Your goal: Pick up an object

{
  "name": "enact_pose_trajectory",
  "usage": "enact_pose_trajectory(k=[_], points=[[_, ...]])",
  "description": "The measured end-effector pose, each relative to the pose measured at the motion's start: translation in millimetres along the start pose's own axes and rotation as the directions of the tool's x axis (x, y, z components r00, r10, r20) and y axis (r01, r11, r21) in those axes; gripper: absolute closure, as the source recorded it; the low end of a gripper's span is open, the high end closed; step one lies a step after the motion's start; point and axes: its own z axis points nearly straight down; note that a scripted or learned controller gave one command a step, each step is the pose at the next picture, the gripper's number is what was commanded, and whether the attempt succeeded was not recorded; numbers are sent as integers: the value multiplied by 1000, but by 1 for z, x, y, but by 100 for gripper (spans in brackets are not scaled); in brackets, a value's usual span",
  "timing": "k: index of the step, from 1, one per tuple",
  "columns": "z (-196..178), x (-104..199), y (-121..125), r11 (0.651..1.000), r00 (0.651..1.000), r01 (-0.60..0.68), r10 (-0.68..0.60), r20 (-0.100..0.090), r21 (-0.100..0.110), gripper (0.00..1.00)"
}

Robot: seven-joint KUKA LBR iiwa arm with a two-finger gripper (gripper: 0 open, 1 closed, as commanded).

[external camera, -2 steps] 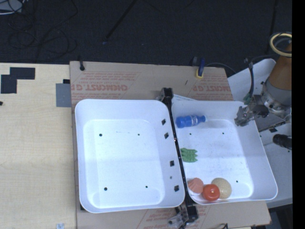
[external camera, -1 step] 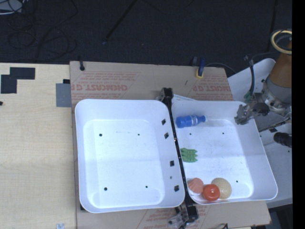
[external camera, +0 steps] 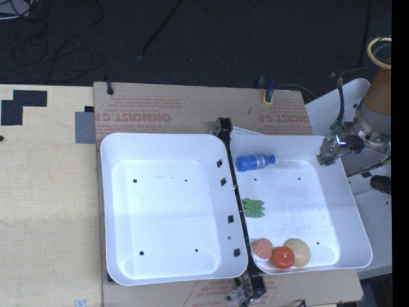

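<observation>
Blue bottle [external camera: 255, 162] looked the likeliest target, lying on its side in the right bin [external camera: 332, 200] toward that bin's 11 o'clock corner, close to the divider between the two bins. Its long axis ran nearly along the 9-to-3 line, tipped slightly so the pale cap end pointed toward 3 o'clock and a little up. Other candidates lay in the same bin: a small green item [external camera: 253, 208] near the 9 o'clock edge, and at the 7 o'clock corner a cluster of a pinkish piece [external camera: 261, 247], a red round object [external camera: 282, 257] and a beige round object [external camera: 298, 251], touching one another. The left bin [external camera: 166, 203] sat beside it on the surface. The pincer [external camera: 333, 144] hung over the right bin's 2 o'clock rim, well apart from every object; whether it was released or clenched could not be told. By my judgement the task stood at the approach step, nothing grasped. The next move would call for travel toward 9 o'clock, descent, and closing across the bottle's short width.
</observation>
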Motion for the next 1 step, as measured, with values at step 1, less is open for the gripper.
enact_pose_trajectory(k=[1], points=[[37,48,-54,1000,1000,0,0,-5,7,100]])
